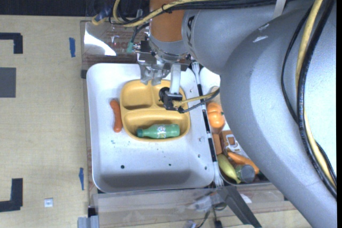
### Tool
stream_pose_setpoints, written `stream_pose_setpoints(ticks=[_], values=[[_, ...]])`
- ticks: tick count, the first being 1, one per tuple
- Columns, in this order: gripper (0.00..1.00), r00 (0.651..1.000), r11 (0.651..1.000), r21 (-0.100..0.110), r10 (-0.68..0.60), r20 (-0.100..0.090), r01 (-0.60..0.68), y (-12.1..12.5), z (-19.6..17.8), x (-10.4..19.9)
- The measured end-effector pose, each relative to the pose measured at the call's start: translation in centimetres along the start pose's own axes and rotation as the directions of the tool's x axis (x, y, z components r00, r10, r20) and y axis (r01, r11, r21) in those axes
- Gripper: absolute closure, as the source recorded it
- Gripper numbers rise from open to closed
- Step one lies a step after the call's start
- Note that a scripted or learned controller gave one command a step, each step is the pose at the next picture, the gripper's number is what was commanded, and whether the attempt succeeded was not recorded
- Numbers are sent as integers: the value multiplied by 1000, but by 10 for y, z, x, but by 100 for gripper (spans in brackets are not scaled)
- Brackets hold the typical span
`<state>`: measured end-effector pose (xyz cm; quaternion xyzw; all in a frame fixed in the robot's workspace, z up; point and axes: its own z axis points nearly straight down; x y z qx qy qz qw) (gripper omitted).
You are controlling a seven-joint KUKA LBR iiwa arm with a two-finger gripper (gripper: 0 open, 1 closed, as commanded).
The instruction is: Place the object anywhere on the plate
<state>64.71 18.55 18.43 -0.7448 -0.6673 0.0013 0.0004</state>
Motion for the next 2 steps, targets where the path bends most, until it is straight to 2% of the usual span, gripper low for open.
stream_pose_setpoints(ticks=[1, 2], values=[[100, 952, 952, -4, 305, -3, -305, 12, -11, 38], [100, 995, 995, -6, -98, -2, 98, 15, -63, 43]])
